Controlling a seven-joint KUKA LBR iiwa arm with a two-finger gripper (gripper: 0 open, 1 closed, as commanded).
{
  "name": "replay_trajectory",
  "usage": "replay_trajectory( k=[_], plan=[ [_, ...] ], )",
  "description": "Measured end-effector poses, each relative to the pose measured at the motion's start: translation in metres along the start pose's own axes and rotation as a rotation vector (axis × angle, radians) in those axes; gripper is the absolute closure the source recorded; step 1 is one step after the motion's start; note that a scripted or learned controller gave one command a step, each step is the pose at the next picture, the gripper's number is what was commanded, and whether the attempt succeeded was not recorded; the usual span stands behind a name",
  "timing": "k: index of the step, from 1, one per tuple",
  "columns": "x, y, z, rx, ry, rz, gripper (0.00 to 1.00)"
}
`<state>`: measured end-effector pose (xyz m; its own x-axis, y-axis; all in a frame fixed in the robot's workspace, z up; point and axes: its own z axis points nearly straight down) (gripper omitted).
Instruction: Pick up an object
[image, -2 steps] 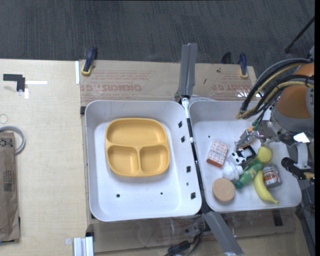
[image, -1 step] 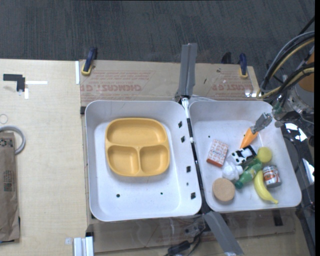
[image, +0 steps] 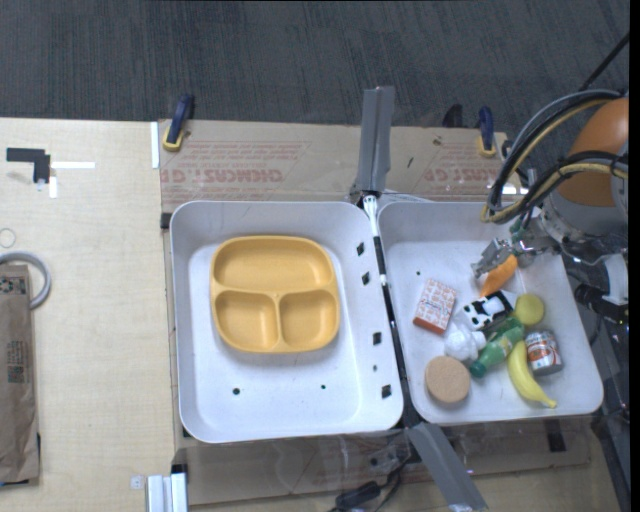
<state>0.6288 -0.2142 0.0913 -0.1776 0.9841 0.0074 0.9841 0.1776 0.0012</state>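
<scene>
Nearest the lens, at the front of the right bin (image: 590, 395), a tan round disc (image: 447, 380) and a banana (image: 526, 377) are seen lying on the white floor. Just behind them a cluster is packed tight: a green bottle (image: 497, 349) is tilted against a small can (image: 542, 352), a white crumpled lump (image: 461, 343) is tucked beside the bottle, and a black-and-white cow toy (image: 486, 311) is pressed next to a yellow-green ball (image: 529, 309). A red-and-white box (image: 435, 306) is set slightly apart, toward the divider.

And there, at the back of that bin, an orange carrot-like piece (image: 500, 271) is spotted right under the gripper (image: 498, 258); whether it is pinched between the fingers cannot be told, and the claw's state cannot be told either from this angle.

Over in the left bin (image: 190, 330), a yellow divided tray (image: 274, 294) is resting flat, well apart from everything else.
</scene>
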Motion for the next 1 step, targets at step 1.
replay_trajectory(
  k=[1],
  plan=[
    [-0.0058, -0.001, -0.0116, -0.003, -0.011, 0.003, 1.0]
  ],
)
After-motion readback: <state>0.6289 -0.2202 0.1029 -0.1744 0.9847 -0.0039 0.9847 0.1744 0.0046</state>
